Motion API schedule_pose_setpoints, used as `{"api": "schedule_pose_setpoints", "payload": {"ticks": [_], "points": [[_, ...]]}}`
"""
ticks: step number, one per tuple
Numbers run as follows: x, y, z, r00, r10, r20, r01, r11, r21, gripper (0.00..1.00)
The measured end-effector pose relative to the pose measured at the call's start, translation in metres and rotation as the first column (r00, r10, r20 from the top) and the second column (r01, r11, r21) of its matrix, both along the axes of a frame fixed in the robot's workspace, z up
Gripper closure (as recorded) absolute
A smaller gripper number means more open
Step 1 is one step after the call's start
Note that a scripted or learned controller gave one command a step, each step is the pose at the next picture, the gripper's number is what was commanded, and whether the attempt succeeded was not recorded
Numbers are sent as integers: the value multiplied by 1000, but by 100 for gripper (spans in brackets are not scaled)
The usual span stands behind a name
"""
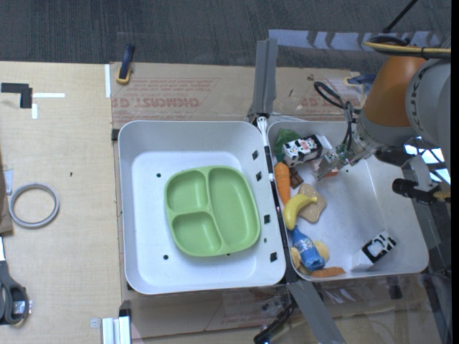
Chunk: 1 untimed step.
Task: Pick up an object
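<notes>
My gripper [330, 166] hangs low in the right bin [387, 213], near its back middle. Just left of it lies a small black-and-white cow-patterned carton [300, 149], with a green item [287, 136] behind that. An orange carrot [283, 183] lies along the bin's left wall. Below it are a yellow banana [298, 208] and a slice of toast [313, 198]. A blue bottle [306, 250] and another orange piece [328, 271] sit at the front left corner. A black-and-white block [378, 248] rests at the front right.
The left bin [143, 192] holds a green three-compartment plate [213, 211]. A divider post [263, 77] stands between the bins at the back. On the bench to the left lie a grey tape ring [32, 205] and scissors [12, 299]. The arm's orange band [394, 92] looms over the right bin's back corner.
</notes>
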<state>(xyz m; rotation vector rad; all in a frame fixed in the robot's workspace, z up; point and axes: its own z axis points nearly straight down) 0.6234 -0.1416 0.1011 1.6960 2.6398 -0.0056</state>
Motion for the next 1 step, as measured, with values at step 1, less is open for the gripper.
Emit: {"api": "schedule_pose_setpoints", "payload": {"ticks": [1], "points": [[36, 82, 123, 996, -85, 0, 85, 996, 3, 100]]}}
